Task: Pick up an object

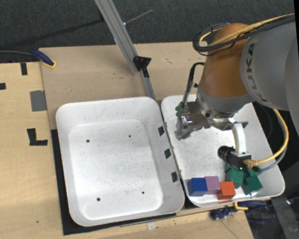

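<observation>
My gripper [183,130] hangs over the upper left part of the right bin [202,147], close to the divide between the bins. Nothing shows between its fingers. Along the near edge of that bin lie a blue block [198,186], a pale purple block [212,183], an orange block [227,188] and a green block [246,179]. The gripper is well above and left of this group. The orange-banded wrist [224,77] covers the bin's far end.
The left bin [114,159] lies beside it, bare white inside. A grey metal post [122,32] slants down to the bins' far junction. A black cable fitting [227,153] and yellow cable hang over the right bin's right side.
</observation>
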